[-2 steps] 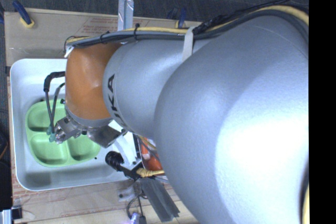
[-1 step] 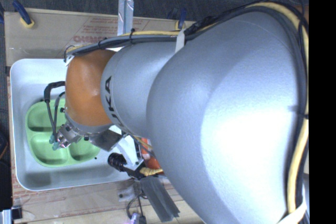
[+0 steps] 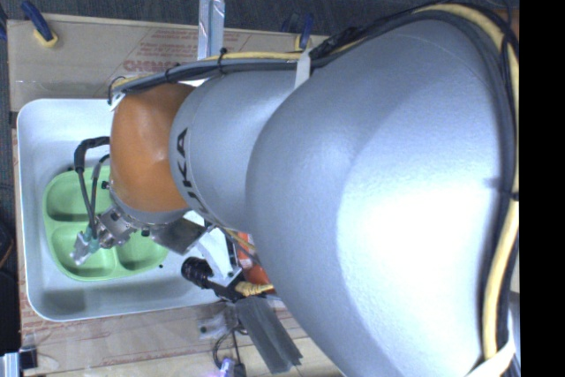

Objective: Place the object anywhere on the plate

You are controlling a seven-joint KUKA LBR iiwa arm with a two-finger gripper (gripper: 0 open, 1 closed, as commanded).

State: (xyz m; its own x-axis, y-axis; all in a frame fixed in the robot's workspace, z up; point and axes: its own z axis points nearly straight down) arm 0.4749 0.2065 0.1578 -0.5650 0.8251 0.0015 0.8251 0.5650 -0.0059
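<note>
A green plate [image 3: 60, 200] with divided compartments lies in the left white bin [image 3: 40, 132]. My gripper [image 3: 87, 246] hangs low over the plate's front compartments, at the end of the orange-banded wrist [image 3: 141, 159]. The arm's bulk hides the gripper's underside, and I cannot make out anything held in it. A small orange and red thing [image 3: 252, 267] peeks out from under the arm to the right of the plate, mostly hidden.
The grey arm [image 3: 371, 181] covers the whole right bin and most of the bench. A cardboard sheet [image 3: 168, 44] lies behind the left bin, with blue clamps [image 3: 37, 20] at its far edge. Black cables and a bracket [image 3: 212, 274] hang near the bin's front right corner.
</note>
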